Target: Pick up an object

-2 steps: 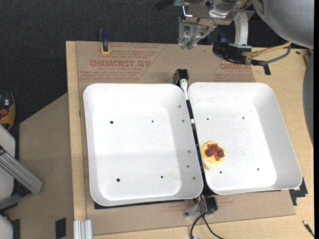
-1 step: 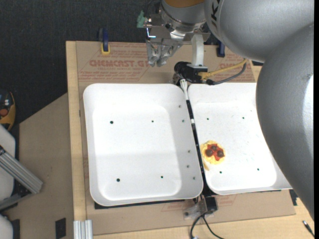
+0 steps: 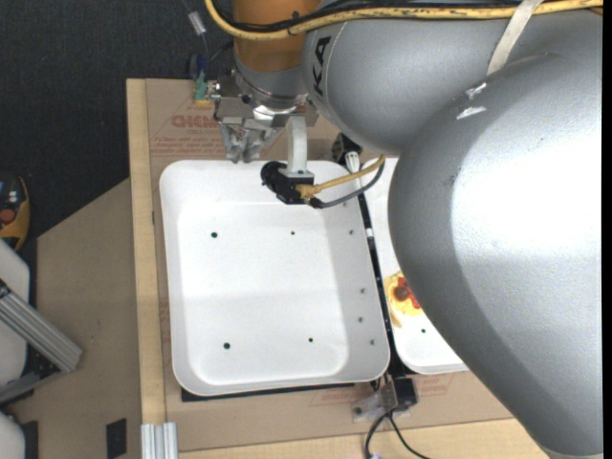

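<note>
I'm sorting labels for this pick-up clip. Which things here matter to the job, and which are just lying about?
Part of the job:
- claw, at the far rim of the left bin
- red and yellow object in the right bin, mostly hidden by the arm

Just lying about:
- cardboard sheet under the bins
- aluminium rail at the left

The grey arm (image 3: pixel 478 161) is reaching over the left white bin (image 3: pixel 273 352), its claw (image 3: pixel 251 146) hanging above the bin's far rim. A red-and-yellow object (image 3: pixel 404 296) is lying in the right bin (image 3: pixel 426 352), mostly hidden by the arm.
</note>
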Robot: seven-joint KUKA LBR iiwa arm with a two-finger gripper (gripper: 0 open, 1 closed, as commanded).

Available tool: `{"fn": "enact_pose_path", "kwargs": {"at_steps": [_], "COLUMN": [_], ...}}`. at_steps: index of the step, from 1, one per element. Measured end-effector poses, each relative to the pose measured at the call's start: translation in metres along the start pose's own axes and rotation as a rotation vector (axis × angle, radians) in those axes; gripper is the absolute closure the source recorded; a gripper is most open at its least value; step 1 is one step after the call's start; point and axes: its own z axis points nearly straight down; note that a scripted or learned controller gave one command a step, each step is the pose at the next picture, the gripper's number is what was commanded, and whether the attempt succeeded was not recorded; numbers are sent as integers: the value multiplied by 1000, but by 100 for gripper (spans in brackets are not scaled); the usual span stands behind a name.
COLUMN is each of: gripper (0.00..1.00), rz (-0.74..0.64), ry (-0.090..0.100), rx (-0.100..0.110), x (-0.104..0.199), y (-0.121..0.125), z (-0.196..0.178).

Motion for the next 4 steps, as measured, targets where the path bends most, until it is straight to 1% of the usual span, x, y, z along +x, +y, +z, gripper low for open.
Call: {"fn": "enact_pose_path", "kwargs": {"at_steps": [1,2,3,4], "gripper": [100,100,100,100], "rz": [7,3,5,5], "ry": [2,-1,3,-2], "rx": [-18,-2,-17,-1], "x": [-28,2,0,1], "y": [3,1,2,1], "z": [-79,-11,-91,-39]}}
